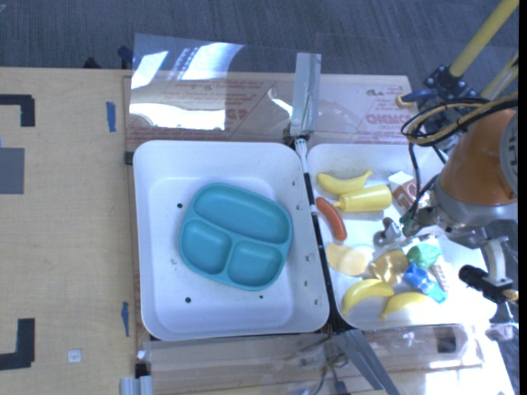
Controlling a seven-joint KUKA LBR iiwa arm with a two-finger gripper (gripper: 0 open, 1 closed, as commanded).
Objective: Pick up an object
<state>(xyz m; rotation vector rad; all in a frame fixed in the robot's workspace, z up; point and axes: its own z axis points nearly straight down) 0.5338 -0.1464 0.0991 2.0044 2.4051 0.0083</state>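
Lowest in the frame, along the near rim of the right bin (461,329), lie two toy bananas (387,299), curved, side by side and nearly touching. Just above them I see a pale yellow slice (350,260), a gold crinkled piece (387,266), and a green-and-blue cluster (424,270) packed tight together. Further up sit a red sausage (332,219), a yellow cylinder-like piece (366,198) and another banana (344,181) at the bin's upper left.

My gripper (393,234) hangs over the middle of this bin, at the end of the arm (482,175) coming in from the right of the frame. I cannot tell from this slant how it is set, and I see nothing held in it. It looks low over the clutter, just above the gold piece.

To do the pick well, I judge I should choose something that stands apart. The sausage has bare floor around it; the cluster below the gripper is crowded, and closing there risks pinching two things or nudging them aside. I would line up across the narrow width of the target, descend straight, and lift slowly.

At left, the other bin (156,220) carries a teal divided plate (235,235).
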